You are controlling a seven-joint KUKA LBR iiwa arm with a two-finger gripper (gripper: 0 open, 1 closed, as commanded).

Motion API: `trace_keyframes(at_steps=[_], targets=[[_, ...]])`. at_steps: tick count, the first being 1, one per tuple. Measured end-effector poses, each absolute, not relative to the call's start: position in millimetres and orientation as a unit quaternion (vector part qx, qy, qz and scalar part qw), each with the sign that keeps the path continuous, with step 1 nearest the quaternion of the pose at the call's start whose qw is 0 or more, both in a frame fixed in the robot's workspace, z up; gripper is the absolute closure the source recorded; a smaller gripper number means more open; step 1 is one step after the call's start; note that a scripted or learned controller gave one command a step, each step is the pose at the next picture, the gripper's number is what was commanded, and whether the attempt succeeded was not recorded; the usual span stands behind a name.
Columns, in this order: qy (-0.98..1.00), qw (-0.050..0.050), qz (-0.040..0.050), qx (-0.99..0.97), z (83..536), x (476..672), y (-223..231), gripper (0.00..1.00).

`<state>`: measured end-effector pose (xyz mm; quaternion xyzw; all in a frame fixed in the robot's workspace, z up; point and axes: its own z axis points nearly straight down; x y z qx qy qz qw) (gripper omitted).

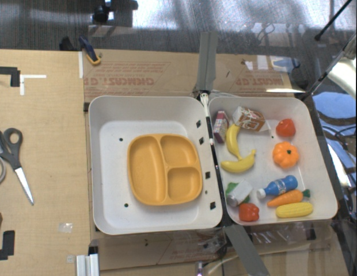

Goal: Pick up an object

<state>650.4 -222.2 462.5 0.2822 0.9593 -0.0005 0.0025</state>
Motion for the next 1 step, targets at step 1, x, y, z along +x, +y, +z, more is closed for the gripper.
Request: trace_keyframes(at_steps=[1], targets=[[0.956, 0.001, -0.0003, 0.292, 396.0, 640.3, -201.3, 1.0]])
